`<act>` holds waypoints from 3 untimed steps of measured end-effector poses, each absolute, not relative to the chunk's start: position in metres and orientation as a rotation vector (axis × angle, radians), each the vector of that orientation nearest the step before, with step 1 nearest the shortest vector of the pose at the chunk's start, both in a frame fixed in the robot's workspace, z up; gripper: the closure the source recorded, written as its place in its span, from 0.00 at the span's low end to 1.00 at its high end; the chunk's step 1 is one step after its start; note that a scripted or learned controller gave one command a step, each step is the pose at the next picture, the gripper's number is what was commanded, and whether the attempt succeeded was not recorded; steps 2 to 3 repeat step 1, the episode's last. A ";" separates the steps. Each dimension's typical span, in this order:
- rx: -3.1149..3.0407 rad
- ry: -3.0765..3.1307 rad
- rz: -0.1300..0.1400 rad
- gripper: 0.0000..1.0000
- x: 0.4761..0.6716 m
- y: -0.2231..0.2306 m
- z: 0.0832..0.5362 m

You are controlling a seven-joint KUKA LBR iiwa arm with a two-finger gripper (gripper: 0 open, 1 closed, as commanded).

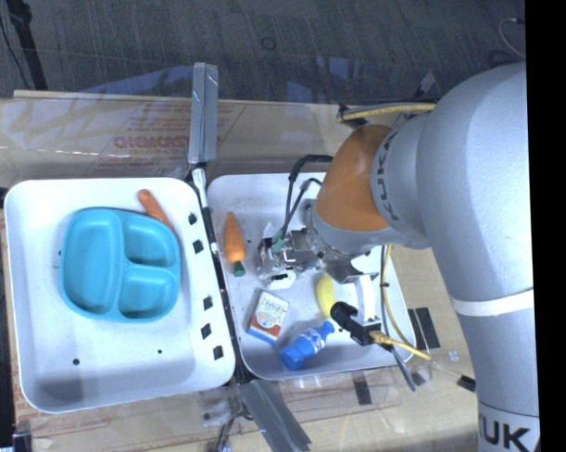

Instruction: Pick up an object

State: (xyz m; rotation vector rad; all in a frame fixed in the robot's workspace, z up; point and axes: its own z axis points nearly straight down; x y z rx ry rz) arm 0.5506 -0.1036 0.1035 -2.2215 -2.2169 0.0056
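My gripper (pixel 277 256) reaches down into the middle of the right bin (pixel 260 360); the wrist hides how it stands. Just left of it lies an orange carrot (pixel 232 240) with a green tip. Below it a small white and orange carton (pixel 269 316) lies flat. A blue plastic bottle (pixel 305 348) lies near the bin's front wall. A yellow banana-like object (pixel 325 291) sits right of the carton, partly under the arm. Nothing is visibly held.
The left bin (pixel 38 368) holds a blue divided tray (pixel 119 263) and a small orange sausage-like piece (pixel 154 207) at its back right. A grey metal divider (pixel 201 112) runs between the bins. The arm's large grey body (pixel 477 195) covers the right bin's right side.
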 end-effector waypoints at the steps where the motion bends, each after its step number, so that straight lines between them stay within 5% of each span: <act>1: -2.083 -2.350 0.002 1.00 0.609 -0.078 0.210; 3: -2.083 -2.350 0.002 1.00 0.609 -0.078 0.210</act>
